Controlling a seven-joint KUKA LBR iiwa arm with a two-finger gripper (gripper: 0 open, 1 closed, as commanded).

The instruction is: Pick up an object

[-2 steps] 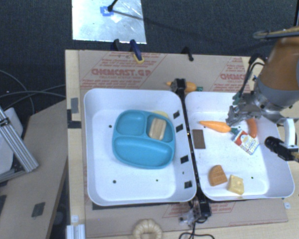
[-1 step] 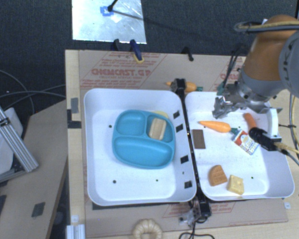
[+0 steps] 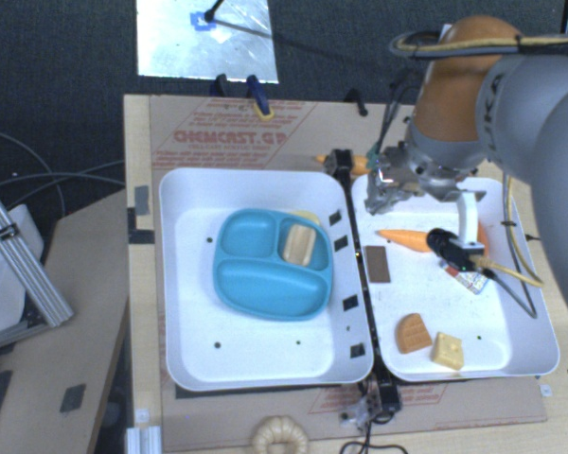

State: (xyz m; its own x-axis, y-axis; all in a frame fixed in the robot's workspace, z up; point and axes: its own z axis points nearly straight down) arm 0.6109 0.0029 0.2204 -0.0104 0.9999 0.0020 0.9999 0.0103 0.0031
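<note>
gripper (image 3: pixel 382 195) low at far-left corner of right bin (image 3: pixel 516 324), open or closed: cannot tell | carrot (image 3: pixel 404 240) just beside gripper, camera-near side, flat, unobstructed, so likely target | brown bar (image 3: pixel 377 264) just past carrot

Bright even light, faint shadows, slight blur, glare on silvery sheet (image 3: pixel 175 41).
</note>
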